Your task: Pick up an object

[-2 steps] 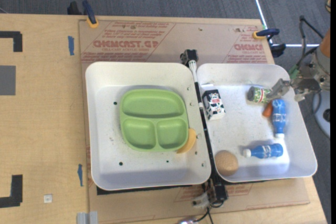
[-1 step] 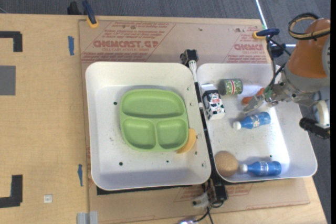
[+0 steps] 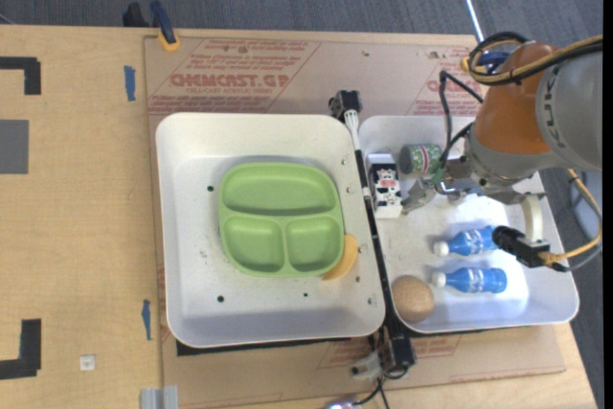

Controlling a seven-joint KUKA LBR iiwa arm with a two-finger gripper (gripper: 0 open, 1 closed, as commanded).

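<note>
On bench: left bin (image 3: 182, 206) with green tray (image 3: 280, 217), banana (image 3: 343, 261).

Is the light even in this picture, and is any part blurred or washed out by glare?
In the camera view the light is soft and even, with faint shadows; the green tray is sharp and glare-free; the right bin floor is nearly washed out around the two blue bottles; the arm looks slightly soft.

Lime-green divided plate (image 3: 281, 217) in white left bin (image 3: 182, 206), yellow banana (image 3: 343, 260) at plate's right edge. Right of plate: two blue-labelled bottles (image 3: 472, 241), tan ball (image 3: 414, 298), green can (image 3: 420, 158).
</note>
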